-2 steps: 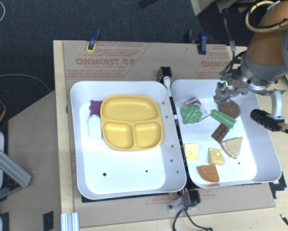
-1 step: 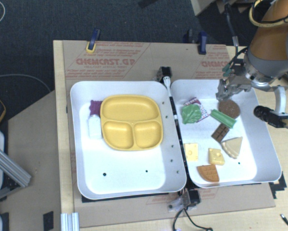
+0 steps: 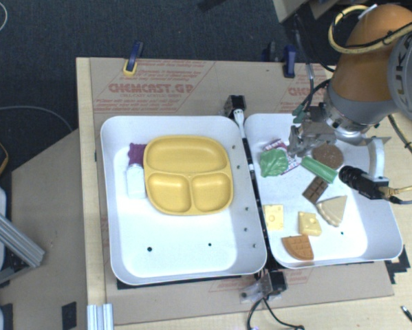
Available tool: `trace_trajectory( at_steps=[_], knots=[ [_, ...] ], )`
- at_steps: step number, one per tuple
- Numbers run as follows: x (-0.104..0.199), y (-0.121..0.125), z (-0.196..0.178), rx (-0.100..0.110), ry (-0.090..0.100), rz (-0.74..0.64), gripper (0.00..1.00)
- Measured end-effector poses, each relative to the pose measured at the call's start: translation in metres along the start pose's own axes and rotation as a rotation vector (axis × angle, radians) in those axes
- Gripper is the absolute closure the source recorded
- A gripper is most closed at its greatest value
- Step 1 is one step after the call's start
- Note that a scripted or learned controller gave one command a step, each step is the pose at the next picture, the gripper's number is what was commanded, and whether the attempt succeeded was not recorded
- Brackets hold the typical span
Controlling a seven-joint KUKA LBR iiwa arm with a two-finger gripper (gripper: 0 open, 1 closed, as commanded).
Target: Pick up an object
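My gripper (image 3: 300, 143): low over the far half of the right bin (image 3: 391, 231); whether it is parted or closed I cannot tell from above.
My arm (image 3: 371, 53): grey with its orange band, reaching in from the right, cables looped around the wrist.
Green leaf (image 3: 274, 162): just beside my gripper, on its left and a little nearer the camera; it looks close enough to touch, but I cannot tell if it does.
Green bar (image 3: 320, 169): just right of my gripper, lying at a slant on the bin floor.
Brown disc (image 3: 328, 156): near my gripper's right side, partly under my wrist.
Pink-and-white piece (image 3: 273, 144): at the far edge of the leaf, left of my gripper.
Brown block (image 3: 315, 190): nearer the camera, below the green bar.
Pale wedge (image 3: 333, 209): right of the brown block, apart from my gripper.
Two yellow cheese pieces (image 3: 274, 217): in the middle of the right bin, well apart from my gripper.
Orange cracker (image 3: 298, 247): at the near edge of the right bin.
Left bin (image 3: 171, 260): holds a yellow divided tray (image 3: 188, 172), with a purple item (image 3: 136, 153) and a white item (image 3: 135, 181) against its left side.
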State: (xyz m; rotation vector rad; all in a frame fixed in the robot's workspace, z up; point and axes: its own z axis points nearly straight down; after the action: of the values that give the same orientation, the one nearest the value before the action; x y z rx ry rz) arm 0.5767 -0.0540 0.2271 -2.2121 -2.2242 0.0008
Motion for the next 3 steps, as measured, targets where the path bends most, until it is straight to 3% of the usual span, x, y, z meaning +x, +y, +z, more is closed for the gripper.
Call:
trace_trajectory(
  at_steps=[1, 3],
  knots=[
    [0.033, -0.023, 0.010, 0.001, -0.001, 0.002, 1.00],
    [0.021, -0.034, -0.003, -0.001, -0.002, 0.007, 1.00]
  ],
)
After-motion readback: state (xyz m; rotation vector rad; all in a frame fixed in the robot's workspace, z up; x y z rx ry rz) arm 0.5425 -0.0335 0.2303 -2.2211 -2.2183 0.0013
